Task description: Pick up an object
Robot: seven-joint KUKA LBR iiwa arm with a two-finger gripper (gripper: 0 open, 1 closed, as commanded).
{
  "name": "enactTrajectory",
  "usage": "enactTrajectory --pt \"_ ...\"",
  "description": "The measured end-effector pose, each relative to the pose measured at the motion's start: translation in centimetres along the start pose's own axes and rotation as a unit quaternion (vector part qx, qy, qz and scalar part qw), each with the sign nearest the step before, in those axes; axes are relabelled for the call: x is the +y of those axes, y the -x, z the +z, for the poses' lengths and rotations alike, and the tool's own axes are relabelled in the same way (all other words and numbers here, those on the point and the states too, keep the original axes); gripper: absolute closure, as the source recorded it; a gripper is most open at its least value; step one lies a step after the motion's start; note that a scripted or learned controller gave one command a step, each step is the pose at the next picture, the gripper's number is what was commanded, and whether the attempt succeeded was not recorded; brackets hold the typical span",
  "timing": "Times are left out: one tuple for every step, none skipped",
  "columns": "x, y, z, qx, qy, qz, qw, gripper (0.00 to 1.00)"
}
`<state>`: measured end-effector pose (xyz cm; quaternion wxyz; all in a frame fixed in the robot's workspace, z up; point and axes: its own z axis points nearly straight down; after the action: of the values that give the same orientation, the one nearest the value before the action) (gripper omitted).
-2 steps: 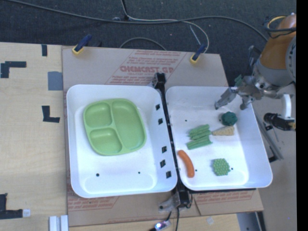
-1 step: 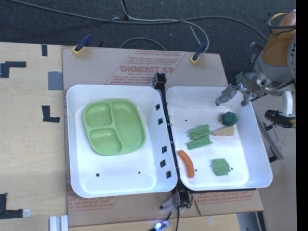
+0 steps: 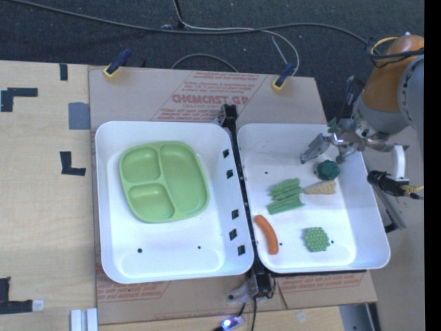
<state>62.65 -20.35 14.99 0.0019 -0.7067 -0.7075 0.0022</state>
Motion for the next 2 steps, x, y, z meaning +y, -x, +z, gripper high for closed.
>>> enactTrajectory --pt "0.4 0.0 3.6 -0.005 0.010 -0.001 0.9999 0.00" --pt "0.6 0.0 6.4 -0.003 0.005 -0.001 1.0000 0.00"
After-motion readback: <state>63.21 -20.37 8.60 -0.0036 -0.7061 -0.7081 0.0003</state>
